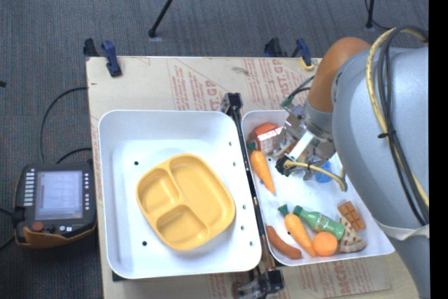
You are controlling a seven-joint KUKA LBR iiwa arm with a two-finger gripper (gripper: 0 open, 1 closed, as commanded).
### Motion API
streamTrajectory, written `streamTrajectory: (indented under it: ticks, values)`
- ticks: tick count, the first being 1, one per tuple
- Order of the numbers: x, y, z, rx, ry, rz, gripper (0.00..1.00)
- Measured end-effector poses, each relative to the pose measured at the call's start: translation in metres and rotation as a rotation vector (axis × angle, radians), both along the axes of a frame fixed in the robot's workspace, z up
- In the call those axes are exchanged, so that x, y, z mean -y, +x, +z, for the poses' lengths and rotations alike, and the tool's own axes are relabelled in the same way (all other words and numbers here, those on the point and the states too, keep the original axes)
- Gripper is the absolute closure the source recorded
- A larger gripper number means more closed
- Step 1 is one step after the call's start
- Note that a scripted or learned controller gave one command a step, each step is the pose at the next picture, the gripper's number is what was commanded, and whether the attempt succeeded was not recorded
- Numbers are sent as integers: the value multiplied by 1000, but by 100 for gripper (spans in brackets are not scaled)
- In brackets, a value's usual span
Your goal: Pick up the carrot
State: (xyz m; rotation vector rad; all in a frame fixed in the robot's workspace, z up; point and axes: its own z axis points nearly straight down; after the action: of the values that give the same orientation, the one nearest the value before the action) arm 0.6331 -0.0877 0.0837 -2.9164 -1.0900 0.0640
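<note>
While the grey arm (381,150) hides the far side of the right white bin (274,203), the left white bin (119,150) holds a yellow compartment plate (185,201). A long orange carrot (262,171) lies by the right bin's left wall, just beside the gripper (294,150); its grip cannot be told. A second carrot (299,233) touches a green bottle (318,220) near an orange ball (325,244).

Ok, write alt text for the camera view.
The tool hangs over the right bin, beside a carrot lying by the bin's left wall. A second carrot, a green bottle and an orange lie nearer the camera; the left bin holds a yellow tray.
</note>
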Motion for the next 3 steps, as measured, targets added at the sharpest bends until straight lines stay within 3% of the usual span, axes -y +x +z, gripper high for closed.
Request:
streamTrajectory:
  ticks: [1,2,3]
  values:
    - [-5,-58,3,39,-21,-456,0]
    - [-6,-58,13,35,-19,-451,100]
    - [-6,-58,13,35,-19,-449,0]
